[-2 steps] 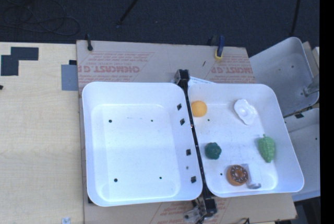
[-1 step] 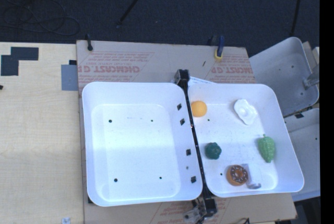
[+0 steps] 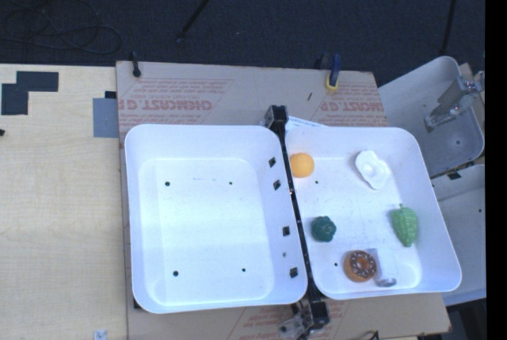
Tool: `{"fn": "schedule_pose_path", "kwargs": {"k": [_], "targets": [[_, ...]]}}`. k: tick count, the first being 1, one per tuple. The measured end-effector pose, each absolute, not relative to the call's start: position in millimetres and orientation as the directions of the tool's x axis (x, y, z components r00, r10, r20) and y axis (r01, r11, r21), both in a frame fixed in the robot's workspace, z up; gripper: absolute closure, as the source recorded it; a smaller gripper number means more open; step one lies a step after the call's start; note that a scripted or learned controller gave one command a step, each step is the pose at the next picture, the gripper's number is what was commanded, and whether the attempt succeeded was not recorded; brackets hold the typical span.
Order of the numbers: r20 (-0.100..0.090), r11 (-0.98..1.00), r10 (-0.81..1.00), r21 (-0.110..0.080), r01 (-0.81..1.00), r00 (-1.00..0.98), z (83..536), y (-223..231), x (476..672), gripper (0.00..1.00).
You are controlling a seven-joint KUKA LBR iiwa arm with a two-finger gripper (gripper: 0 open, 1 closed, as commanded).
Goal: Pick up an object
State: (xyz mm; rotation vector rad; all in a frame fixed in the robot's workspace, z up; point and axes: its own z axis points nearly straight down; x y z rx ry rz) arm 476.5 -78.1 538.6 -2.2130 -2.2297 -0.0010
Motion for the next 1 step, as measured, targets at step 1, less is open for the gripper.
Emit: {"fn": "schedule_pose_path", "kwargs": {"k": [1], "targets": [[0.001, 0.013, 1.0, -0.003, 1.0, -0.013, 537.0, 33.9, 480.4, 0.0]]}}
